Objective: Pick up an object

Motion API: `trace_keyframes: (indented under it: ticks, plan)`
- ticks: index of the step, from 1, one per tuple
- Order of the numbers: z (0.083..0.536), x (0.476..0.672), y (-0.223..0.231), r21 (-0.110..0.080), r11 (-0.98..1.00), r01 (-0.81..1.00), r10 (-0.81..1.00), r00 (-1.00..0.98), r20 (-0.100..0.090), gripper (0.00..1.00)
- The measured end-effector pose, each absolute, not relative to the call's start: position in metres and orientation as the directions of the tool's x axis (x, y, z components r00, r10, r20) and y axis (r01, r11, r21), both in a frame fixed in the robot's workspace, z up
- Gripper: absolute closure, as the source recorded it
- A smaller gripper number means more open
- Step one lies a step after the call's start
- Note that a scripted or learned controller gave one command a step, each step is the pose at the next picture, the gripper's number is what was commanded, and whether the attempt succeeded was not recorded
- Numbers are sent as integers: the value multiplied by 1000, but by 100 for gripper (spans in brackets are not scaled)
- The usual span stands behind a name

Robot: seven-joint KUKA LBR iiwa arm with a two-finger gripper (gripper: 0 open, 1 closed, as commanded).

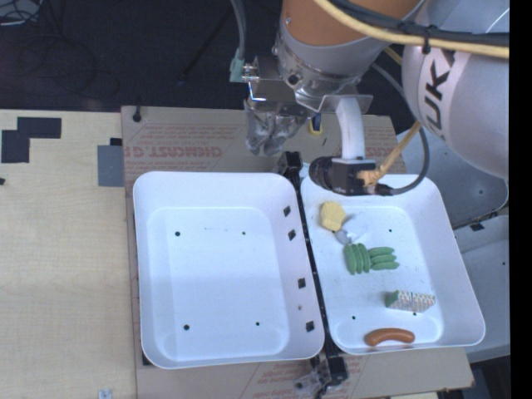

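Camera view: gripper [268,136] hangs above the bins' far edge, its grip impossible to judge; sausage [390,337] lies in the right bin [453,248].

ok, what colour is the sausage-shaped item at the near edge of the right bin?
Orange-brown; the small sausage-shaped toy shows plainly in the camera view.

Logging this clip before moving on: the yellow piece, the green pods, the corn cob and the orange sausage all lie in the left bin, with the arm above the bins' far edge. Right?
Not quite. The camera view shows the yellow piece, green pods, corn cob and orange sausage in the right bin, not the left bin. The rest stands.
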State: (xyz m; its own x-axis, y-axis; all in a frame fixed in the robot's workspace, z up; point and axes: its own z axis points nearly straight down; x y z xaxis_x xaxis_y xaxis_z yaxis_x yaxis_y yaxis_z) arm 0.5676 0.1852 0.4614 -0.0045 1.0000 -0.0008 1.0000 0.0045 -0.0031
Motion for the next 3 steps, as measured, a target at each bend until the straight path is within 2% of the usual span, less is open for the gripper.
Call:
trace_keyframes:
  ticks: [1, 2, 3]
  plan:
    - [502, 540, 234, -1, 6, 1000, 1000, -6, 1, 100]
    - [540, 513, 244, -1, 3, 1000, 1000, -3, 1, 100]
    - [537, 513, 244, -5, 5, 1000, 1000, -5, -2, 0]
